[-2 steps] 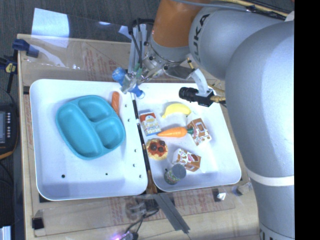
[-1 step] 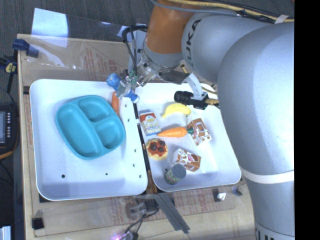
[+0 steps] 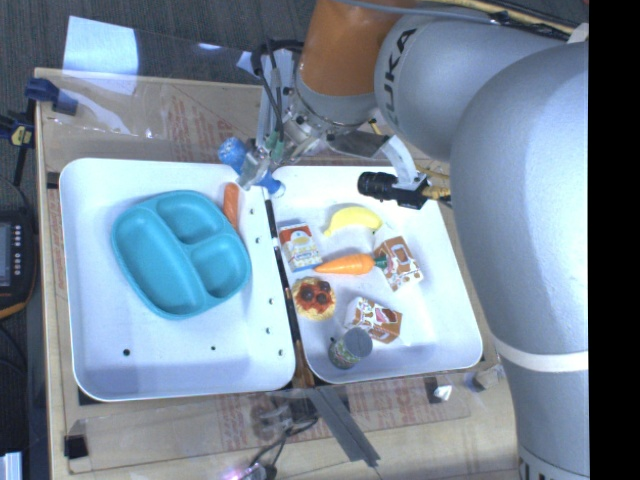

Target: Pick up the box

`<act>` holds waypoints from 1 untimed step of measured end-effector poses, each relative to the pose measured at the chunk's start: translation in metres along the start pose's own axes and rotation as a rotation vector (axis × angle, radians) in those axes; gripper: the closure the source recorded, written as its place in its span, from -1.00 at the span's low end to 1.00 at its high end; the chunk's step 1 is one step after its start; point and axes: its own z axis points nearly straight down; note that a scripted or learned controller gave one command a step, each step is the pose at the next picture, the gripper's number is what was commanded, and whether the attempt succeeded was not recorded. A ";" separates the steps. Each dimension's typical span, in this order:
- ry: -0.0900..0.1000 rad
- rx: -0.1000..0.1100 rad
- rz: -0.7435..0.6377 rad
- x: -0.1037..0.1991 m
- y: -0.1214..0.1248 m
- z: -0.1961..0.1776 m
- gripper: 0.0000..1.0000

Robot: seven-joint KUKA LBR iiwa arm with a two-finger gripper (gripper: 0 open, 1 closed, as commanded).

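Note:
Three small printed boxes lie in the right bin (image 3: 455,318): a red and white one (image 3: 299,247) near the divider, a brown and white one (image 3: 400,263) to the right, and another (image 3: 375,318) toward the front. My gripper (image 3: 254,168) hangs low over the far end of the divider between the bins, above and left of the red and white box. It is apart from all three boxes. A short orange-red piece (image 3: 232,205) lies just below the gripper, in the left bin.
The left bin (image 3: 100,358) holds a blue compartment plate (image 3: 180,251). In the right bin a yellow banana (image 3: 355,219), a carrot (image 3: 347,264), a round red and yellow item (image 3: 315,298) and a grey can (image 3: 350,348) crowd around the boxes. The arm's bulk covers the right side.

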 end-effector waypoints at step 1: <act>0.002 0.003 -0.106 -0.002 -0.002 0.027 1.00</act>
